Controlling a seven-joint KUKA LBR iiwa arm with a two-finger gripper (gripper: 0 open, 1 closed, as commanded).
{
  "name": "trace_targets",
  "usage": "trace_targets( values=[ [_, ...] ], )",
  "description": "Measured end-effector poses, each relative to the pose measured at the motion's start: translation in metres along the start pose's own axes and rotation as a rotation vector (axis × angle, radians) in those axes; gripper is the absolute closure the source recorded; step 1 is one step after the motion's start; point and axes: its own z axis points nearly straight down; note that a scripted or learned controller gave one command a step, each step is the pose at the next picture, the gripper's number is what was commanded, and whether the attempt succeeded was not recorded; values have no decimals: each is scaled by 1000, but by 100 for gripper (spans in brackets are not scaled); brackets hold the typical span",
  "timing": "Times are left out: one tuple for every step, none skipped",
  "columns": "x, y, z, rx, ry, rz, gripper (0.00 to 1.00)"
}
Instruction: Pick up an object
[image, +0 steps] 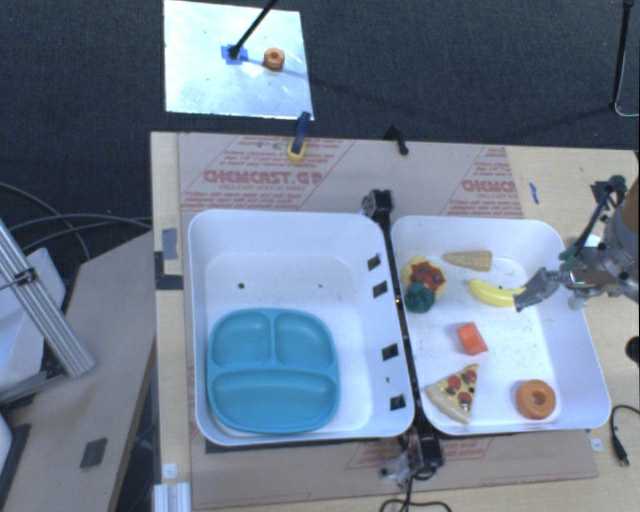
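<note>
The right bin (570, 340) holds several toy foods. A yellow banana (492, 292) lies near its middle back. My gripper (526, 297) comes in from the right, low over the bin, with its tip right at the banana's right end. Nothing shows as held. A tan cone (468, 260) lies behind the banana. A red and yellow piece (427, 272) and a green ball (418, 298) sit by the bin's left wall. A red cube (472, 338) is in the middle. At the front are a pizza slice (455, 390) and an orange donut (536, 399).
The left bin (290, 250) holds a blue divided plate (272, 370) at its front. A black divider (395, 320) runs between the bins. Aluminium framing (40, 310) stands at the far left. A white sheet (235, 60) lies behind the bench.
</note>
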Motion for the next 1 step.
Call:
trace_targets(
  values=[
    [59, -32, 137, 15, 7, -4, 0]
  ],
)
